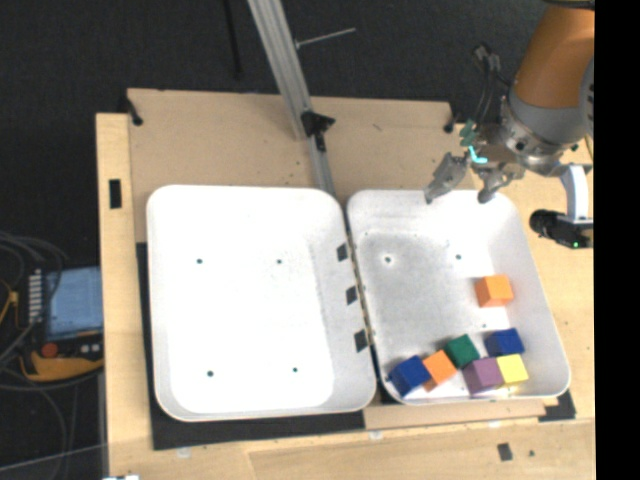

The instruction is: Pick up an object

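The right bin (420, 268) holds several small blocks. An orange block (493, 290) lies alone near its right wall. Along the front edge sit a blue block (409, 374), an orange block (439, 367), a green block (461, 351), a purple block (483, 375), a yellow block (513, 369) and a dark blue block (505, 343). My gripper (464, 185) hangs above the bin's far right corner, open, with nothing between its fingers. It is well away from all the blocks.
The left bin (250, 298) lies beside the right one. A slanted metal pole (285, 63) rises from between the bins at the back. Cables and a blue box (70, 303) sit off the bench at the left.
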You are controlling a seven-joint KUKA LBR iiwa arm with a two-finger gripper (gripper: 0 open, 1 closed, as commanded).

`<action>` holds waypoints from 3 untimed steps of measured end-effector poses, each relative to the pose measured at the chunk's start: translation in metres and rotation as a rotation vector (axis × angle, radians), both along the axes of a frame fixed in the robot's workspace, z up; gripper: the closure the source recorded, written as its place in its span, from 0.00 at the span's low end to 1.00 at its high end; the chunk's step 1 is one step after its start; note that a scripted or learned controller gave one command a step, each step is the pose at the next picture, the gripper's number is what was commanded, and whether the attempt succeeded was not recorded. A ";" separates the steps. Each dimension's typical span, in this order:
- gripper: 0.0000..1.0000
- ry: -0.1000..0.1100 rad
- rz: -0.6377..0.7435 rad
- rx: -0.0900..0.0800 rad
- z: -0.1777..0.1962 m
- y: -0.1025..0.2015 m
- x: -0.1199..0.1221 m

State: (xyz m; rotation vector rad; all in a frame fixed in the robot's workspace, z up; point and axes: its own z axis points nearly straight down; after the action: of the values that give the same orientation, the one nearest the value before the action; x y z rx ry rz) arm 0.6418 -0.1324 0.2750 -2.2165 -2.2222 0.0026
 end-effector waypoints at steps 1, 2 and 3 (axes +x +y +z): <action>0.00 -0.004 0.001 -0.002 0.003 0.000 0.001; 0.00 0.001 -0.003 -0.004 -0.060 -0.003 0.003; 0.00 0.001 0.000 -0.003 -0.118 0.003 0.008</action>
State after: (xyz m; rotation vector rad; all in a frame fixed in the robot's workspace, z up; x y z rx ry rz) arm 0.6495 -0.1297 0.1569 -2.2178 -2.2236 0.0070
